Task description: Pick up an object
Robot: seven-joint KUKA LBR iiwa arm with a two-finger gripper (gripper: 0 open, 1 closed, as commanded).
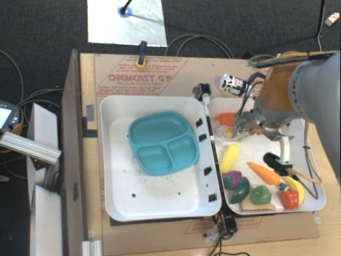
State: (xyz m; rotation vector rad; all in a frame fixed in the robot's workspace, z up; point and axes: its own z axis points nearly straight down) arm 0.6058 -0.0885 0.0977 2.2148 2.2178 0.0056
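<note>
My gripper [238, 129] is low in the far part of the right bin [314, 159], under the grey arm with its orange band. Just to its left lies an orange-red toy [226, 119], with a small yellow piece [229, 133] right beside the gripper's tip. Nearer the front are a yellow corn cob [230, 157], a carrot [265, 173], purple grapes [230, 180], a dark green vegetable [241, 190], a green apple [261, 194], a red pepper [289, 198] and a banana [296, 188]. I see nothing held in the gripper.
The left bin [114, 196] holds a teal divided plate [162, 143]. A divider with black clips [209, 143] runs between the bins. A small black-and-white can [232, 84] lies on the cardboard behind the right bin.
</note>
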